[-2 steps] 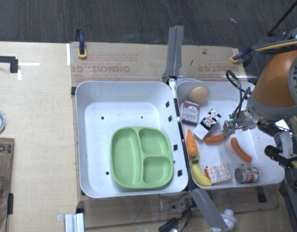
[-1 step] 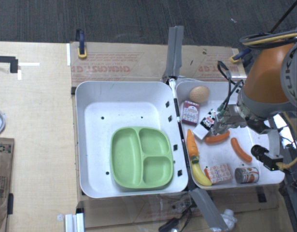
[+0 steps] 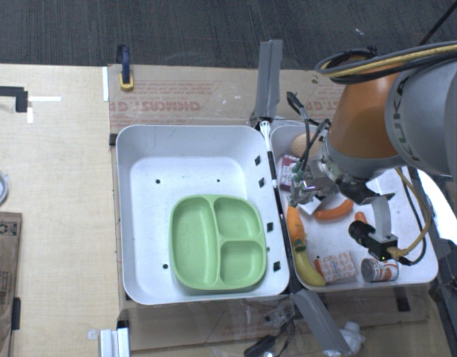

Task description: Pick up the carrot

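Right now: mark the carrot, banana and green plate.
carrot (image 3: 294,225): camera view, mid body.
banana (image 3: 308,269): camera view, middle of its curve.
green plate (image 3: 189,248): camera view, floor of its long left compartment.

The carrot (image 3: 294,226) lies hemmed in: bin wall (image 3: 275,199) at nine o'clock, banana (image 3: 308,267) touching at six, sausage (image 3: 334,212) near at three.

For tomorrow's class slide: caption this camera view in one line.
Arm over the right bin, carrot by a banana; green tray in the left bin.
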`<action>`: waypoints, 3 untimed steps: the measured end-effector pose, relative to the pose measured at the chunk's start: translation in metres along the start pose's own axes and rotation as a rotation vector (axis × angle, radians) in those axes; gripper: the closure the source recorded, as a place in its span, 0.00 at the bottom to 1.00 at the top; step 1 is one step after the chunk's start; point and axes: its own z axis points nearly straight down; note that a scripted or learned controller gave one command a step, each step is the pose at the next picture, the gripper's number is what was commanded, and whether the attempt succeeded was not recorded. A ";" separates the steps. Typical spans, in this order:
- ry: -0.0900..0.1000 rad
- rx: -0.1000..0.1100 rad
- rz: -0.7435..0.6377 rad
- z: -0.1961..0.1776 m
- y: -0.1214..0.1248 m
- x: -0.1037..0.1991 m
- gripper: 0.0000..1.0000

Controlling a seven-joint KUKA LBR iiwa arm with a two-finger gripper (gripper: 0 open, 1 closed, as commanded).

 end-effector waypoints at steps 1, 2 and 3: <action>0.001 0.000 -0.161 0.000 -0.043 -0.027 1.00; 0.000 0.000 -0.284 0.000 -0.019 0.038 1.00; 0.000 -0.001 -0.477 -0.024 -0.040 0.084 1.00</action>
